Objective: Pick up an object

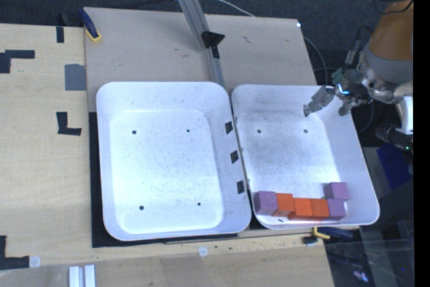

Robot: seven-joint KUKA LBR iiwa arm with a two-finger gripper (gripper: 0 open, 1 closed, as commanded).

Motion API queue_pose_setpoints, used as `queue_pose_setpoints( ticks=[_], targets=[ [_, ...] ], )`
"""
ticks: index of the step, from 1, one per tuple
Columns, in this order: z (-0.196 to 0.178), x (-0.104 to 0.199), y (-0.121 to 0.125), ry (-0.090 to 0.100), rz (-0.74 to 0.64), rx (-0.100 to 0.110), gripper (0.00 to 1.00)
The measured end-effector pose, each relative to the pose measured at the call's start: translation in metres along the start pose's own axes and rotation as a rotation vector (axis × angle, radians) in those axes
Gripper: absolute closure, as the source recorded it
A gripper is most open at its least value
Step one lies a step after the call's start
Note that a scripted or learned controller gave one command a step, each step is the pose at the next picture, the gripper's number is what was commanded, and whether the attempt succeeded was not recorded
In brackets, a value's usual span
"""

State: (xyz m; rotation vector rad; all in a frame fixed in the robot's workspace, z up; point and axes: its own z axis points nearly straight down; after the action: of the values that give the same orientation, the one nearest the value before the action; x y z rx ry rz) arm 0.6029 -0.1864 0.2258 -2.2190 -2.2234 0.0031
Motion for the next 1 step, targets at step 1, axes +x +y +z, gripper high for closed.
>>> queue_pose_setpoints(
  ticks=[1],
  targets=[
    [-0.0443,-0.02,0.0536,-0.002,-0.002,-0.009,0.0]
  ],
)
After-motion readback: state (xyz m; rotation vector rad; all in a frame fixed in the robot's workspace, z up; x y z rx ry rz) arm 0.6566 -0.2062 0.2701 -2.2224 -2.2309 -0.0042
